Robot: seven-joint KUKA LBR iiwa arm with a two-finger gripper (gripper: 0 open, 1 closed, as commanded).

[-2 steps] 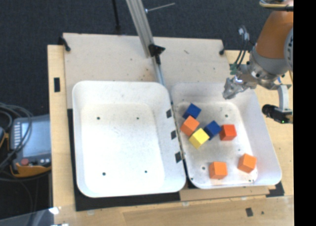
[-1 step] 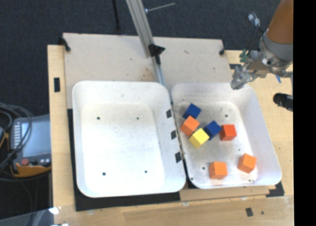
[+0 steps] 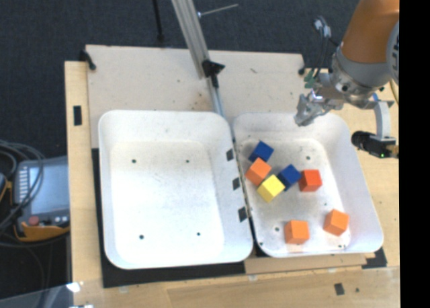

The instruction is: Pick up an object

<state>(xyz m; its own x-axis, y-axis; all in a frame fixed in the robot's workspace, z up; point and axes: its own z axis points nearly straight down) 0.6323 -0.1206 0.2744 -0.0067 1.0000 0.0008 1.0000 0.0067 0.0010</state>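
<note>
The right bin (image 3: 363, 185) holds several small cubes. A blue cube (image 3: 263, 150) lies at the back left, with an orange cube (image 3: 258, 170) and a yellow cube (image 3: 271, 187) just in front of it. Beside the yellow one sits a second blue cube (image 3: 289, 175), and a red-orange cube (image 3: 310, 180) is to its right. Two more orange cubes (image 3: 296, 231) (image 3: 336, 222) rest near the front. My gripper (image 3: 306, 113) hangs above the bin's back rim, apart from all the cubes, with nothing seen in it.
The left bin (image 3: 107, 165) stands beside the right one. A slanted aluminium post (image 3: 191, 27) rises from behind the gap between the bins. A grey control box (image 3: 40, 192) with cables sits off the bench at the left.
</note>
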